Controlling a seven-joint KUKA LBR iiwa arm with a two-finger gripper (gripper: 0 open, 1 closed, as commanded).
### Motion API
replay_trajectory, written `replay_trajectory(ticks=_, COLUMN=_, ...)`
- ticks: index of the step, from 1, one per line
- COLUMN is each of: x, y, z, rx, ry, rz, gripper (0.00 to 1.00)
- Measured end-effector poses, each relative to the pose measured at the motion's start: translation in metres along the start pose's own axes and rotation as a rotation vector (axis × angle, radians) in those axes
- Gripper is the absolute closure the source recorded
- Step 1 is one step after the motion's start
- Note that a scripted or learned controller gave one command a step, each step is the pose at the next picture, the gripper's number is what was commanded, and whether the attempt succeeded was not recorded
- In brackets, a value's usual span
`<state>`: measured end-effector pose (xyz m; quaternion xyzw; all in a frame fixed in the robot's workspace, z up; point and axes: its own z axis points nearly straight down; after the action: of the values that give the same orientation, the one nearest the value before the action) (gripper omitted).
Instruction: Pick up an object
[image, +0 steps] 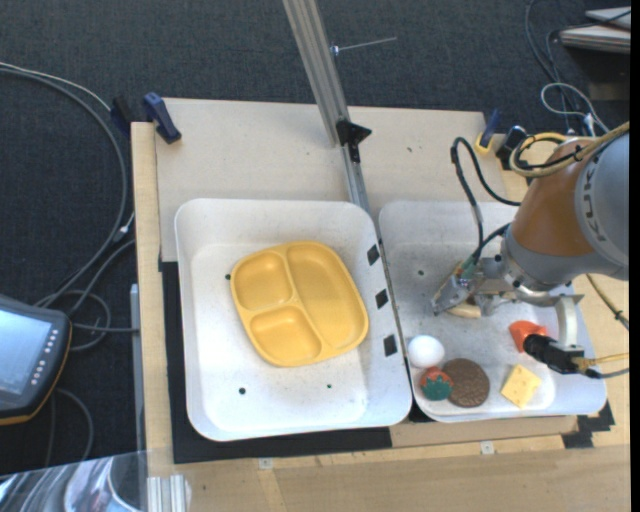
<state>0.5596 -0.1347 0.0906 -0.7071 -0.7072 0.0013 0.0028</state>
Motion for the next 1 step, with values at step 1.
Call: replay_trajectory(ticks=1, x=0.0005, y=0.0015, z=-0.0130, rx=-0.006, ry=0.000, rz=0.000, gripper=1.00)
